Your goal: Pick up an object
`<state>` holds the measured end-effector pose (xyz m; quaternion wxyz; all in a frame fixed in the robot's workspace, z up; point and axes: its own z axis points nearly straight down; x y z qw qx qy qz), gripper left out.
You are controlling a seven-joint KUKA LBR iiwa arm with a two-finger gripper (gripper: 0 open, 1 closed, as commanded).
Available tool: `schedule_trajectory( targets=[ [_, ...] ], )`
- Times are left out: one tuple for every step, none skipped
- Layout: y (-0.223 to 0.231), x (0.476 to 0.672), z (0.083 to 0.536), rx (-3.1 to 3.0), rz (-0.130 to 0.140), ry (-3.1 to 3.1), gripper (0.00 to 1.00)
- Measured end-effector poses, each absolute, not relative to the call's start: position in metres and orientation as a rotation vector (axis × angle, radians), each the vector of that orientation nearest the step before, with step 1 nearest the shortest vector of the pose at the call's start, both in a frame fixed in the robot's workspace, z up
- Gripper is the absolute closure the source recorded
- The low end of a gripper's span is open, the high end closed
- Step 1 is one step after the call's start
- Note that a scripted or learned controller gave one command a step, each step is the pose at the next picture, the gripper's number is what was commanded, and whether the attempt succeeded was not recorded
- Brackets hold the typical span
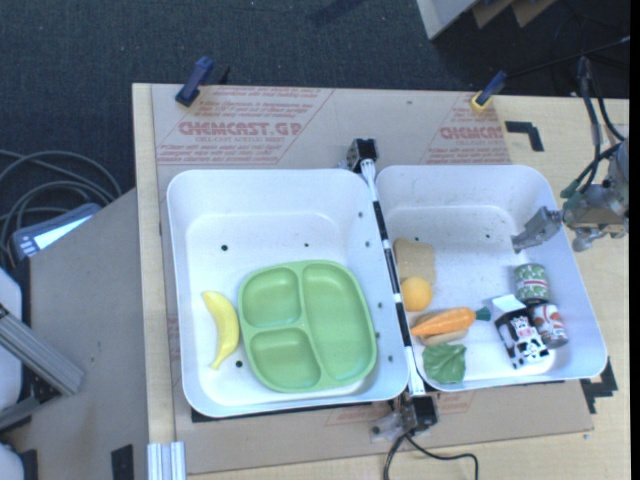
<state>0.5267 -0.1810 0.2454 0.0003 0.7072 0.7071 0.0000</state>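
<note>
The right bin (pixel 470 193) holds a tan flat slice (pixel 416 260), an orange ball (pixel 416 294), a carrot (pixel 443 322) and a green leafy piece (pixel 446 363). Along the bin's right side lie a small green-labelled can (pixel 533 282), a red can (pixel 550 324) and a black-and-white carton (pixel 520 341). My gripper (pixel 537 230) hangs at the right bin's far right rim, above and behind the cans, with nothing visibly in it. In the left bin (pixel 200 208) a banana (pixel 222 326) lies beside a green divided plate (pixel 305 325).
A black clip (pixel 362 152) and a rod (pixel 385 248) join the two bins down the middle. Blue (pixel 194 80) and yellow (pixel 489 89) clamps pin the brown board at its far edge. Cables (pixel 598 118) run down at the right toward the arm.
</note>
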Motion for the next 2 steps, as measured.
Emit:
schedule_trajectory(
  targets=[
    [-0.204,0.516,0.154,2.223,-0.001,2.221,0.00],
    [-0.211,0.506,0.084,2.223,-0.001,2.222,0.00]
  ],
)
